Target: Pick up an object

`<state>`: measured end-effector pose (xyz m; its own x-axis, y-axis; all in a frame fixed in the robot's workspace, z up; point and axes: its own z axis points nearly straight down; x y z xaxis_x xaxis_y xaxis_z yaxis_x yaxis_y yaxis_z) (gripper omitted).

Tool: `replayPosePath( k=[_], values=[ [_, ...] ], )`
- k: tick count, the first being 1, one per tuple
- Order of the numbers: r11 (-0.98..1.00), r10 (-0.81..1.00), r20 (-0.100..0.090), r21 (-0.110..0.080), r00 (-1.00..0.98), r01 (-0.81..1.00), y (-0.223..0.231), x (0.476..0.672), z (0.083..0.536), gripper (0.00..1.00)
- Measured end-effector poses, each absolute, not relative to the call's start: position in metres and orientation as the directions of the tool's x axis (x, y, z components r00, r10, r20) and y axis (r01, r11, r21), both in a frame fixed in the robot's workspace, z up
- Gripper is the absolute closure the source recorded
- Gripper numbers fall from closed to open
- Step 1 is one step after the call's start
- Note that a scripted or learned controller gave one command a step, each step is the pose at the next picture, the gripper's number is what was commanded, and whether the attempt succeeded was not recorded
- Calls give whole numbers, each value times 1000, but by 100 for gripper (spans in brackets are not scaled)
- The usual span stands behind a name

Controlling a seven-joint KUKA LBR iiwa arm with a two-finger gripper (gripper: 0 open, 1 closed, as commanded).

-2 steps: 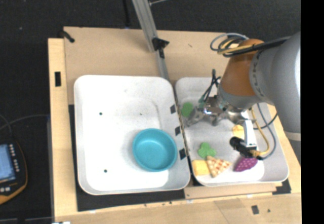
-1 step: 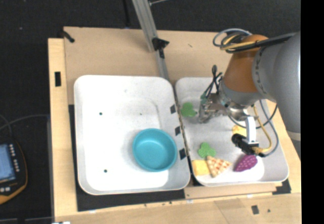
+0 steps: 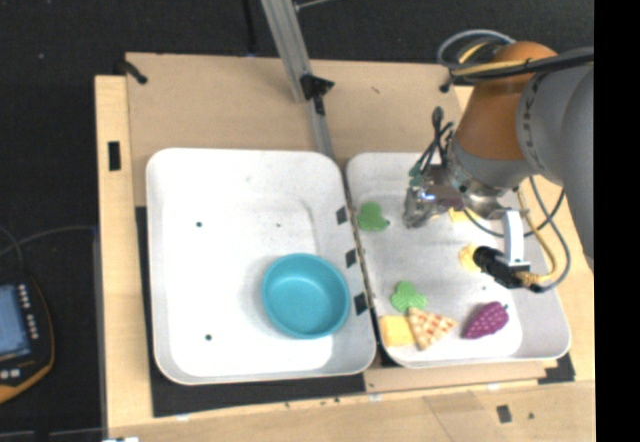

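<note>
The gripper (image 3: 420,208) hangs low over the right bin (image 3: 385,175); whether it grips anything cannot be told, since the wrist hides it. A green piece (image 3: 373,219) lies just at its nine o'clock, likely the target. Toward six o'clock sit a green leaf shape (image 3: 408,296), a pizza slice (image 3: 430,327) and purple grapes (image 3: 486,319). A blue bowl (image 3: 305,295) rests in the left bin (image 3: 200,190).

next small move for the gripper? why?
Probably shift left and down onto the green piece. The gripper sits in the right bin, nothing visible between its fingers, and that piece lies closest, apart from the other toys and just inside the bin's left wall.
</note>
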<state>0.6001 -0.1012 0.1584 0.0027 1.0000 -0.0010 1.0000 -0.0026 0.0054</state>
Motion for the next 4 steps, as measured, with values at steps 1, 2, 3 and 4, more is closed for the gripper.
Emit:
replayPosePath(
  k=[1, 2, 3, 4],
  values=[
    [3, 1000, -1, 7, -3, 1000, -96, 606, 206, 100],
    [3, 1000, -1, 6, -3, 1000, -97, 607, 239, 100],
    [7, 1000, 2, 2, -7, 1000, -44, 595, 247, 100],
    [7, 1000, 2, 1, -7, 1000, 7, 582, 249, 100]
  ],
)
